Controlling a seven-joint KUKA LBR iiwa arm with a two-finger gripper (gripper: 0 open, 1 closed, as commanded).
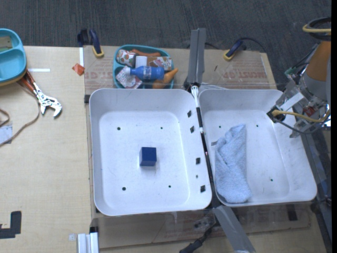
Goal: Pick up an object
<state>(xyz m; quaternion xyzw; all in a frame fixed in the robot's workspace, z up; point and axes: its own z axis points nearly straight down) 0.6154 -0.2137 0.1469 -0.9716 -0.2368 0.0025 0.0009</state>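
Observation:
A small blue cube (148, 156) lies near the middle of the left white bin (100, 141). A pale blue cloth (232, 163) lies crumpled along the left side of the right white bin (295, 183), reaching from its middle to its front edge. My gripper (301, 116) hangs over the right bin's far right rim, below the arm's orange band, well apart from both the cloth and the cube. Cables and the wrist hide its tip.
Behind the left bin stands a blue tray (143, 67) with several small items. A wrench (46, 103) and a teal dish (10, 57) lie on the bench to the left. Clamps sit at the bench's back edge.

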